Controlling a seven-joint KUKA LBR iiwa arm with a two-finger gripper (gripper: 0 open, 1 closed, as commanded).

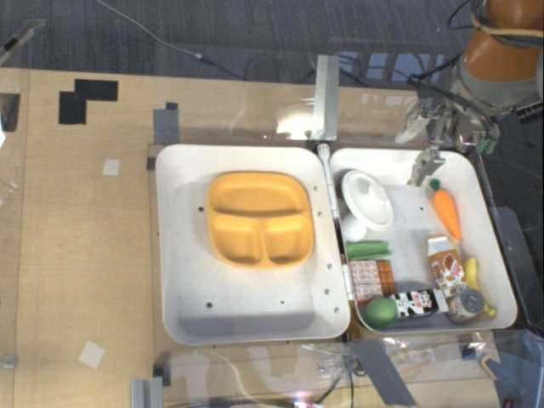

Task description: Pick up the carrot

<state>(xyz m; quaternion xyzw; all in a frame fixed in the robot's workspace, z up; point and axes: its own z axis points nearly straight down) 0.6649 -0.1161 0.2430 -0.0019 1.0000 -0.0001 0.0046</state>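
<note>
The carrot, orange with a green top, lies in the right bin near its far right side, with its green end pointing toward the back. My gripper hangs over the bin's back right corner, just behind and left of the carrot's green end. It looks open, with nothing between its fingers, and it is not touching the carrot.
The right bin also holds a white bowl, a green stick, a patterned box, a green fruit, a brown carton, a can and other small packs. A yellow divided plate sits in the left bin.
</note>
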